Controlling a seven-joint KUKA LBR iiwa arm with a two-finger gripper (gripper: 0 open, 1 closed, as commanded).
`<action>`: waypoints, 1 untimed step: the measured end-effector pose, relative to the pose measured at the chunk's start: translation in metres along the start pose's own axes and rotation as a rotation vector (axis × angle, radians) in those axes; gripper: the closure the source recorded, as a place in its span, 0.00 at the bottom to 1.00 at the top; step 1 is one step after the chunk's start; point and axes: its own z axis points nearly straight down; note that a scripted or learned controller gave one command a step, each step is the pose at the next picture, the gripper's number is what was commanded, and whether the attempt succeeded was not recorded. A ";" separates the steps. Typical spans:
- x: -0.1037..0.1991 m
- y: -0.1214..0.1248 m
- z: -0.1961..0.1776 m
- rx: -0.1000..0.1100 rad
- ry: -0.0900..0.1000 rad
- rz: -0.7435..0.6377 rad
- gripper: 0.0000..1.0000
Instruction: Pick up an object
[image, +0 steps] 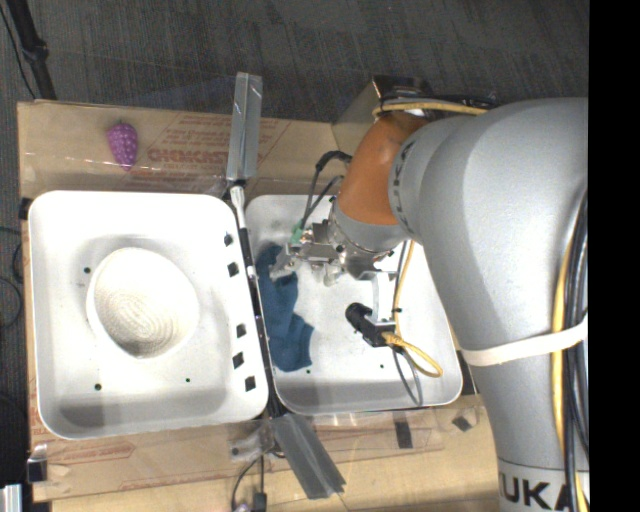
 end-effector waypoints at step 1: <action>0.000 -0.038 0.010 -0.004 -0.001 -0.021 0.00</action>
